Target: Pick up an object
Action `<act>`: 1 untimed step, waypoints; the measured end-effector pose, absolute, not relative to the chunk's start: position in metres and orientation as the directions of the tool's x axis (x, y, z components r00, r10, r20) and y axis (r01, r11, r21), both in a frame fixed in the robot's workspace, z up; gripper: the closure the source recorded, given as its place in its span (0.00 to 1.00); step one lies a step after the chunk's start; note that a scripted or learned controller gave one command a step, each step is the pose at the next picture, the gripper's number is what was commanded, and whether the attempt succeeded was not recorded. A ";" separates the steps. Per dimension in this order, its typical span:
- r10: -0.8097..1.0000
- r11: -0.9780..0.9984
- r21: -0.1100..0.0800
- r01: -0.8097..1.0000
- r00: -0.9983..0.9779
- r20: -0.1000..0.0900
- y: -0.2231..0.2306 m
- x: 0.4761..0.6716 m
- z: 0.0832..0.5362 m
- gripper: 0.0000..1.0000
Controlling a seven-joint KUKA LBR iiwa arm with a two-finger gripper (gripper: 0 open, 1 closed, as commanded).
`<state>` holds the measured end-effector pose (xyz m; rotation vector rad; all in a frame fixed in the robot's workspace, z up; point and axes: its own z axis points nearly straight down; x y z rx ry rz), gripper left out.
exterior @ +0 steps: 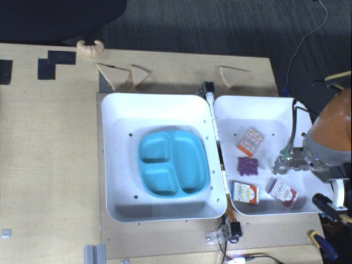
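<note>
Claw (281, 164) sits low over the right bin (278, 108), near its right wall, hanging off the grey wrist with the orange band (336, 120) above it. Too small and blurred to read its state; cannot tell whether it grips anything, and nothing shows pinched in it. Nearest candidate: a red-and-white packet (283, 192) lying flat just below the claw, close to the bin's front right corner. Left of the claw, a small purple piece (247, 166), knobbly in outline, mid-floor with free space around it. Above that, an orange-and-white carton (250, 141), tilted. At the front wall, a second small carton with a red band (245, 192). Left bin (118, 114) holds a blue divided tray (173, 163), well apart from the claw. Judgement: the step in hand is choosing and descending on one item. The packet is closest but hugs the corner, so a wall may foul the approach. The purple piece looks the safer pick. To do it well, centre straight over it, align across its narrow side, then come down vertically. The bench (49, 164) stays out of play.
</note>
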<state>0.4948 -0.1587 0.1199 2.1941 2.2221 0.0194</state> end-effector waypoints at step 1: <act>1.000 0.012 0.022 1.000 -0.012 -0.004 -0.159 0.495 0.120 0.00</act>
